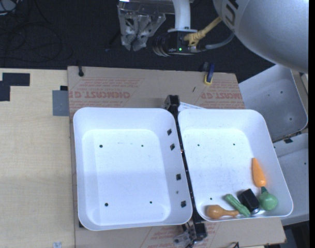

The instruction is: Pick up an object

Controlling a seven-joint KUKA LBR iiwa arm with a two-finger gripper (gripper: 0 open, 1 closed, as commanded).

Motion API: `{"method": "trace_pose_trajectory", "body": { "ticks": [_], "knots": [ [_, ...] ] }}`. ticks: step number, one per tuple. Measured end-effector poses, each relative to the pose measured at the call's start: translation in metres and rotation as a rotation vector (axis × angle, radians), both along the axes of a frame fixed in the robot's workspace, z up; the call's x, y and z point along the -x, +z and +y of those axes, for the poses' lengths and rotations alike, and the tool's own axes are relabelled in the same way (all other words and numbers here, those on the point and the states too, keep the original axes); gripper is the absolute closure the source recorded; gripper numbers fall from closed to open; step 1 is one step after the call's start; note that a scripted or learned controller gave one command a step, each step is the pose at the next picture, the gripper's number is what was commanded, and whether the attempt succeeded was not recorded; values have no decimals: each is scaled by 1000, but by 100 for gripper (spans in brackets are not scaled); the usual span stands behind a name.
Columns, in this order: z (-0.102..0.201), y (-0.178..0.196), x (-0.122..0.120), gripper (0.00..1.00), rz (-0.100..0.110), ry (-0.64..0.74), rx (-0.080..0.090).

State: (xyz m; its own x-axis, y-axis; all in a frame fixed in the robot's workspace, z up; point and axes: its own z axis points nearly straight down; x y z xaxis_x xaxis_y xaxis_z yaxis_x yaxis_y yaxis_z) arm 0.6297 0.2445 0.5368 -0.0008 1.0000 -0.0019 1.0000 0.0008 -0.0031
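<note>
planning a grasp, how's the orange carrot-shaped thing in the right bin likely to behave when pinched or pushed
The orange carrot-shaped piece looks round and tapered, so it may roll or slip out of a pinch. It appears smooth and small, probably light. It lies close to the right bin wall, so a push would likely pin it there.

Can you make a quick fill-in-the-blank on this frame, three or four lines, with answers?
1. All the small objects lie in the ____ bin as the camera sees it.
2. They are bunched in that bin's near-____ corner.
3. The orange carrot-shaped piece lies ____ from the black block, nearer the bin's right wall.
4. The gripper hangs beyond the far edge of the ____ bin, over the dark background.

Missing words: right; right; apart; left
</note>
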Motion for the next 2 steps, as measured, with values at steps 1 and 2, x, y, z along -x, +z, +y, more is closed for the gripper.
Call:
{"method": "trace_pose_trajectory", "body": {
  "ticks": [1,2],
  "knots": [
    [0,0,-7,100,0,-1,0],
    [0,0,-14,100,-1,-2,0]
  ]
}}
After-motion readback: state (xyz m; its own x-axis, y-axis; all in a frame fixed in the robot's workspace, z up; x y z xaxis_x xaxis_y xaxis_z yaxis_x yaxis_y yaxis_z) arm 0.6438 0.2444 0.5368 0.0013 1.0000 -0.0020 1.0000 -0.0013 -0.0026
